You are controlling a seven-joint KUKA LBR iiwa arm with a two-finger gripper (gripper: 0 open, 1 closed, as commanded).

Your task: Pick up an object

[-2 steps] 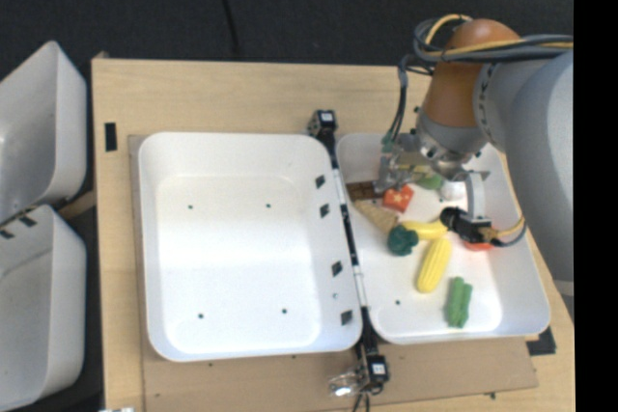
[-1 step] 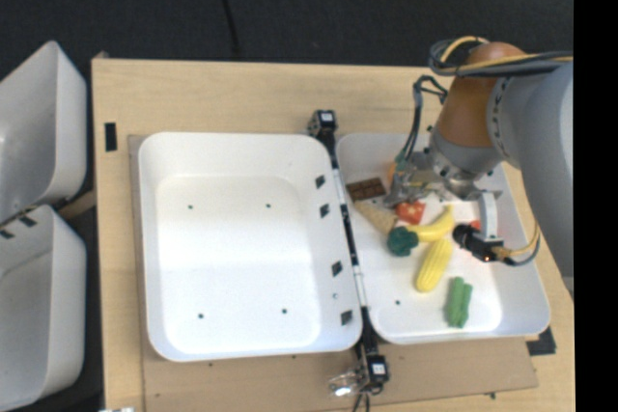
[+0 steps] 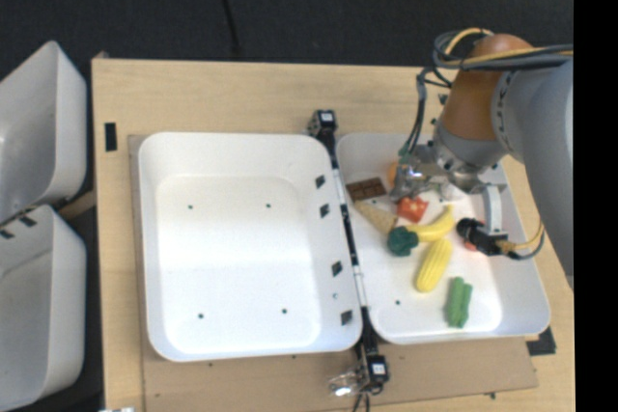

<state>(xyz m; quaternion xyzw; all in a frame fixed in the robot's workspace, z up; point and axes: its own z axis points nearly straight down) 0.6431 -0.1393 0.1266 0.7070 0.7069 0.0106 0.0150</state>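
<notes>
No writing reads anywhere; the gripper hangs over the right bin, finger state unclear.

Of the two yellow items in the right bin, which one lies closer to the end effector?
The banana, curved, just below the end effector beside the red piece. The corn cob lies farther toward the bin's front.

No legible text (anywhere).
</notes>
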